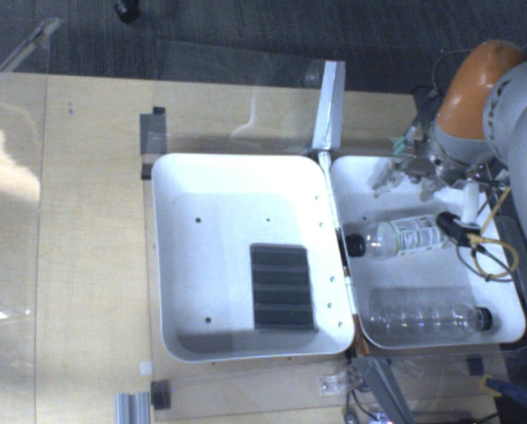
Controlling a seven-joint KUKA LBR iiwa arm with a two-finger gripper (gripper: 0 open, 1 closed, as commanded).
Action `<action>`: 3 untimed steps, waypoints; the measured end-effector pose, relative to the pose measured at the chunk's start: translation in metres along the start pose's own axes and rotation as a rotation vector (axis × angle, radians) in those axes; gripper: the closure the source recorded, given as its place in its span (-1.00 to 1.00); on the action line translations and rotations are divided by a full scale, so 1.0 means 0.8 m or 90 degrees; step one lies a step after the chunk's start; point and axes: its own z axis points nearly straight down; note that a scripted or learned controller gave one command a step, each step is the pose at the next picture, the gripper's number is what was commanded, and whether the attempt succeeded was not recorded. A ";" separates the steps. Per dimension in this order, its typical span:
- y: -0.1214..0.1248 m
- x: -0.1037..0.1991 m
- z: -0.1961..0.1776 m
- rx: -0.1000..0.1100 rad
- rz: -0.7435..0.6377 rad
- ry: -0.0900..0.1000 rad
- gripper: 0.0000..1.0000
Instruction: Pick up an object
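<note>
Pincer first: mine hangs over the far edge of the right bin, and whether it is spread or closed I cannot tell (nothing shows in its grip). My worktop carries two white bins. Inside the left bin lies a dark ribbed block, toward the near right. Two clear bottles lie in the right bin: a plain one along the near wall, a labelled one mid-bin.
</note>
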 end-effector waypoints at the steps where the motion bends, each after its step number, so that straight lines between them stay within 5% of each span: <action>1: -0.090 -0.061 0.044 0.000 -0.083 0.000 -1.00; 2: 0.019 -0.034 0.046 0.000 -0.119 0.000 -1.00; 3: -0.041 -0.028 0.045 -0.001 -0.329 0.000 -1.00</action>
